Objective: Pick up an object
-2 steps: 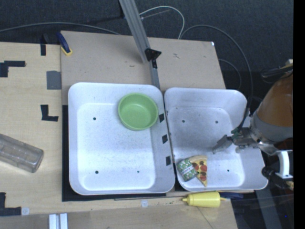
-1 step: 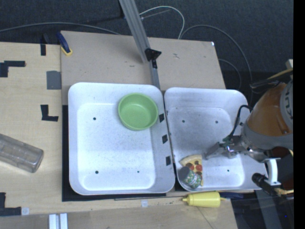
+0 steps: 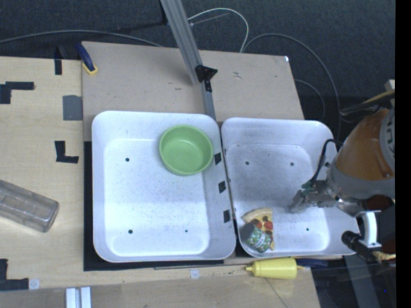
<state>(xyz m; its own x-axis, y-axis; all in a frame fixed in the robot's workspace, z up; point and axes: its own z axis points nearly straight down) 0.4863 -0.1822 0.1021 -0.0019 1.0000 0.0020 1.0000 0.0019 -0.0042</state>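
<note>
A green bowl (image 3: pixel 185 149) rests in the left bin (image 3: pixel 115 191), near its upper right corner. In the right bin (image 3: pixel 270 140), a small multicoloured object (image 3: pixel 259 228) with yellow, red and dark green parts lies at the front left corner. My gripper (image 3: pixel 302 199) reaches in from the right and hangs low over the right bin's floor, a little to the right of and above the small object, apart from it. Nothing shows between its fingers.
A yellow bottle-like object (image 3: pixel 277 269) lies on the bench just in front of the right bin. A clear plastic container (image 3: pixel 24 205) lies at the far left. A grey pole (image 3: pixel 183 27) slants over the bench behind the bins. Cables trail at the back.
</note>
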